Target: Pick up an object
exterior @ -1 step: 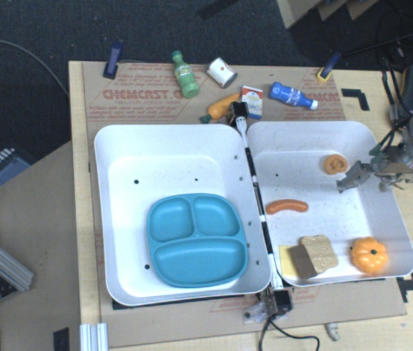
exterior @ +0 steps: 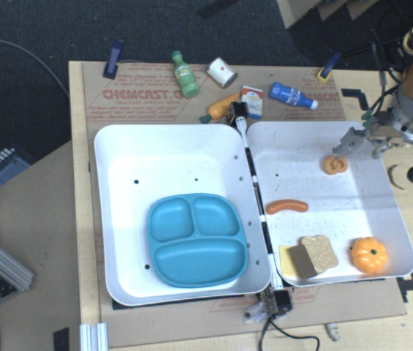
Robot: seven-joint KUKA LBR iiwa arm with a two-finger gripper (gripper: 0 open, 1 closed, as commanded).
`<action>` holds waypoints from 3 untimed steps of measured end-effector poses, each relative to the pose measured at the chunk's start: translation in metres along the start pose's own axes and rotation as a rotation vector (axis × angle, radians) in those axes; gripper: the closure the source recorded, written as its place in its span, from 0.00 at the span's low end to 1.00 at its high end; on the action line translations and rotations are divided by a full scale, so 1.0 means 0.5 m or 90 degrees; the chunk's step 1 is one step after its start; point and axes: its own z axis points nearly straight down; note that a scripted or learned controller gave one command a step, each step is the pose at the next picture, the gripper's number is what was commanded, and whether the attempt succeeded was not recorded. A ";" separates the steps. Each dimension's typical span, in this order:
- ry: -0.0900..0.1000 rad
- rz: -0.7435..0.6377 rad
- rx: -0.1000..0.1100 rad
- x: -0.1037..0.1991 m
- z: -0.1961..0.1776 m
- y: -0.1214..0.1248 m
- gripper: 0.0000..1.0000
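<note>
The gripper (exterior: 346, 146) hangs over the far right part of the right bin (exterior: 381, 196), its grey fingers pointing down and leftward toward the bin floor. From here I cannot tell whether they are parted or closed; nothing shows between them. Just below the fingertips lies a small brown doughnut (exterior: 334, 165) — round, flat on the floor, so it has no long axis to speak of.

Nearer the middle of the same bin a sausage (exterior: 286, 207) lies with its length running left to right, close to the divider between the bins, well apart from the doughnut. In the near part of the bin a slice of bread (exterior: 316, 254) rests on a yellow cheese slice (exterior: 286, 260), and an orange pumpkin (exterior: 369, 255) sits beside them at the near right corner.

The left bin (exterior: 118, 196) carries a blue divided plate (exterior: 196, 238).

Beyond the bins, on the board, lie a green bottle (exterior: 186, 74), a blue bottle (exterior: 292, 96), a small can (exterior: 221, 72) and a carton (exterior: 251, 101) — all clear of the arm.
</note>
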 end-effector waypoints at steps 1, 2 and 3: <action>0.001 -0.001 0.000 0.075 0.086 0.054 0.00; -0.001 0.000 -0.003 0.050 0.131 0.028 0.00; 0.004 -0.001 -0.001 0.017 0.133 0.033 0.00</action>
